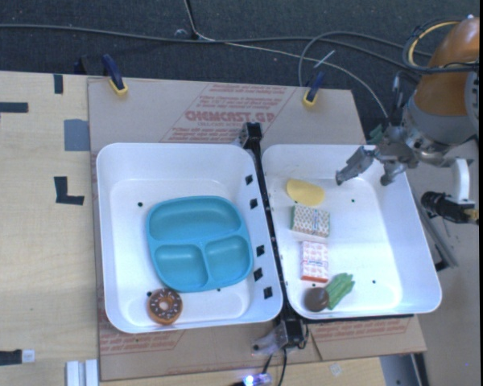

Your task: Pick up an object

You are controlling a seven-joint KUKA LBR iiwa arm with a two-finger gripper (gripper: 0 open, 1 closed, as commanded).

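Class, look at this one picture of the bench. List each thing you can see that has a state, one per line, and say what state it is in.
gripper: open, above the right bin, holding nothing
blue divided tray: lying flat in the left bin, compartments bare
donut: flat in the left bin, by the tray's near corner
yellow piece: lying loose in the right bin
patterned packet: lying flat
red and white packet: lying flat
green item: lying beside a brown round item
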